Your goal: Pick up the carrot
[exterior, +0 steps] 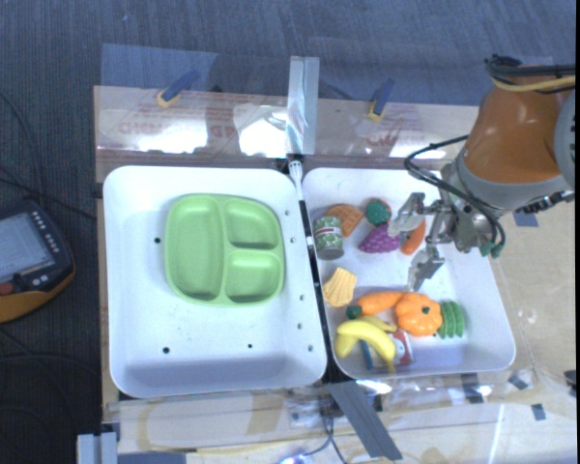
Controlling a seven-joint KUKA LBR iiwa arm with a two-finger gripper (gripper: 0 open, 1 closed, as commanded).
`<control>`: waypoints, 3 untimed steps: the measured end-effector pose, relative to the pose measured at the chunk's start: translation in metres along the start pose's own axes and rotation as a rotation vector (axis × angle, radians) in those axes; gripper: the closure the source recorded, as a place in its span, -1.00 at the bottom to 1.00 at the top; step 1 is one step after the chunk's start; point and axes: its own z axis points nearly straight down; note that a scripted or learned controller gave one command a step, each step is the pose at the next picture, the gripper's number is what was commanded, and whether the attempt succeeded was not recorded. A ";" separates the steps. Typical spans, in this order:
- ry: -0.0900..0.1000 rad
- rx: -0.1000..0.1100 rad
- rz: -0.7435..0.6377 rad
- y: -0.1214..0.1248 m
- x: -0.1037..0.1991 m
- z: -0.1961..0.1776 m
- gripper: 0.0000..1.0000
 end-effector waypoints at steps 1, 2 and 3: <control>-0.005 0.000 0.091 0.017 0.033 0.095 -1.00; -0.023 0.001 0.178 0.037 0.071 0.100 -1.00; -0.021 0.002 0.177 0.038 0.070 0.090 1.00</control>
